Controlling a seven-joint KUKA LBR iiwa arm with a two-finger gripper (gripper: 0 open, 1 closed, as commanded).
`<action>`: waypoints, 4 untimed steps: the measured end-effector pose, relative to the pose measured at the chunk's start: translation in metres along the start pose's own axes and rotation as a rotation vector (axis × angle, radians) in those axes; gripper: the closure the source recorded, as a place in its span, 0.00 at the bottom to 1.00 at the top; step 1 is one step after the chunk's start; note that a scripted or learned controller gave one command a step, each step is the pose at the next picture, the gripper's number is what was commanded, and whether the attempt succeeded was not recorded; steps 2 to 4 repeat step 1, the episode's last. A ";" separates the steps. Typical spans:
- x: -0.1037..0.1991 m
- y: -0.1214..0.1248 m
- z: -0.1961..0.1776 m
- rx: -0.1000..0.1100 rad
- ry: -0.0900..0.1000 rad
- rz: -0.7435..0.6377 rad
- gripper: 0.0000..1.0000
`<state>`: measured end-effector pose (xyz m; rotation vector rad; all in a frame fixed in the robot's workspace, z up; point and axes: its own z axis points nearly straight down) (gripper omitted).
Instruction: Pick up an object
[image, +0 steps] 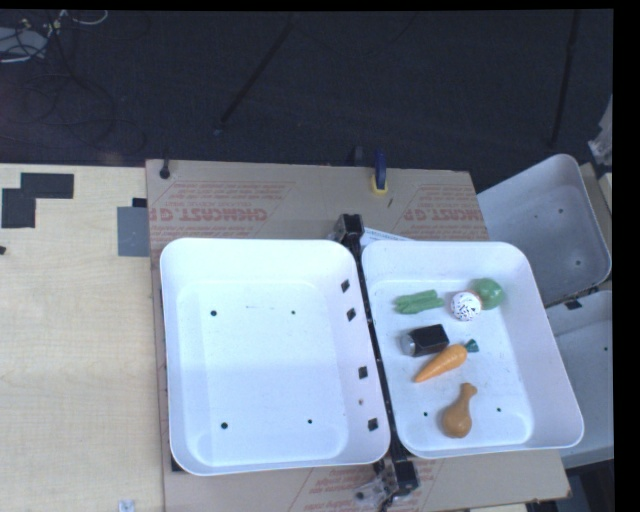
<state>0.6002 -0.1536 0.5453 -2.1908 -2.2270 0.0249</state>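
Five toys cluster in the right bin (545, 330): carrot (441, 363) touching black block (428, 340); hand's state unknowable.

Left shallow white plastic bin (190, 300) offered open floor. Right white bin (545, 330) crowded mid-floor: orange toy carrot (441, 363) touching black block (427, 340); margins passable.

White bins (260, 262), orange carrot (441, 364), green pod (416, 301), speckled white ball (465, 306), black block (428, 340).

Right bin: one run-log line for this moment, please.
right bin: carrot, black block, drumstick, ball, two green pieces | nothing lifted
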 end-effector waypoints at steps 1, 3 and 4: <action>0.001 0.002 -0.008 0.006 0.000 -0.006 1.00; 0.001 0.002 -0.008 0.006 0.000 -0.006 1.00; 0.001 0.002 -0.008 0.006 0.000 -0.006 1.00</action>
